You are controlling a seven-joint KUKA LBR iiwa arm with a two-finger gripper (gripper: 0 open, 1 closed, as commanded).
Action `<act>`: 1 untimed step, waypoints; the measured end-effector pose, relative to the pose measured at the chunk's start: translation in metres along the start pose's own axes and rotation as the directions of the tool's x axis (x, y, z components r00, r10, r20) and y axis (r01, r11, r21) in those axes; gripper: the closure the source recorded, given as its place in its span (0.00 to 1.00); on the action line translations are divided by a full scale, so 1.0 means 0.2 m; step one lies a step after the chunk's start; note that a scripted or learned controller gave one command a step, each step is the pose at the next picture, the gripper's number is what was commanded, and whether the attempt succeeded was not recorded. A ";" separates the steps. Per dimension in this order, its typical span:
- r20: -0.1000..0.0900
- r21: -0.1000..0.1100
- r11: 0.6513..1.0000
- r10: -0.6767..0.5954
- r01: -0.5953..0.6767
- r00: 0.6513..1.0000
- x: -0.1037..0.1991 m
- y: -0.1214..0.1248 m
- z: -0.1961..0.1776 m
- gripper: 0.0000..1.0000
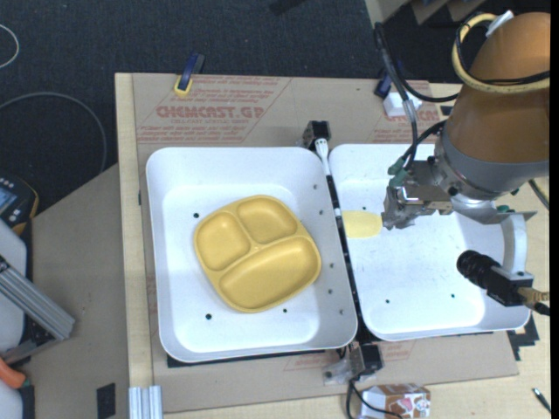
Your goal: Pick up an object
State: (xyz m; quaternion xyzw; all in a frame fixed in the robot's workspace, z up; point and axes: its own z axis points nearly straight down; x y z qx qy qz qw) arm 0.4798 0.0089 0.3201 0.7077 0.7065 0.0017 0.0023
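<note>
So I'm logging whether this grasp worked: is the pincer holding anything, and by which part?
Cannot be told. The pincer sits at the right end of a small yellow object in the right bin, but the view does not show a grip.

I am seeing a yellow divided plate (256, 252) lying flat in the left bin (166, 234), roughly at its centre and turned at a slant. It has three compartments: two small ones toward the far side, one large one toward the near side. It is sitting upright, open side up. A small pale yellow object (361, 224) is lying flat in the right bin (419, 308), just beside the wall shared with the left bin; its shape is too small to make out.
</note>
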 end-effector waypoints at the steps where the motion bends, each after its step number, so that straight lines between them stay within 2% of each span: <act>1: -0.004 -0.007 1.000 -0.011 0.011 1.000 0.40 0.00 -0.48 1.00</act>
